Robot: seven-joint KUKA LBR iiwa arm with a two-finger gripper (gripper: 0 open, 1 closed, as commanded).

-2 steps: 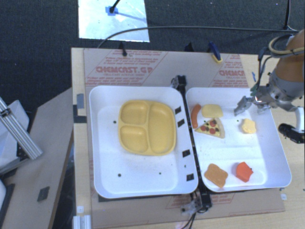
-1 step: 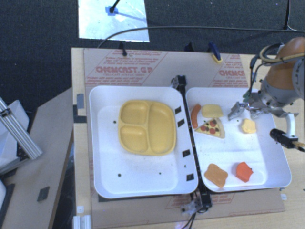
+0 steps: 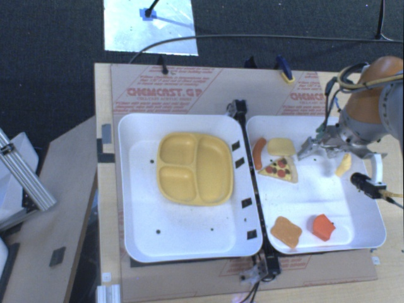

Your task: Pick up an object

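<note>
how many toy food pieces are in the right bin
6, though the arm may hide more: a hot dog, yellow piece and pizza slice at upper left, a banana by the gripper, toast and an orange-red piece along the near edge.

The grey arm (image 3: 372, 106) reaches in from the right, wrist angled downward, low.

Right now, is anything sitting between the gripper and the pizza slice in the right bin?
Nothing visible does. The gripper hangs over the right bin, and the bare bin floor separates it from the pizza slice. The yellow piece lies just above that path, beside the slice.
</note>
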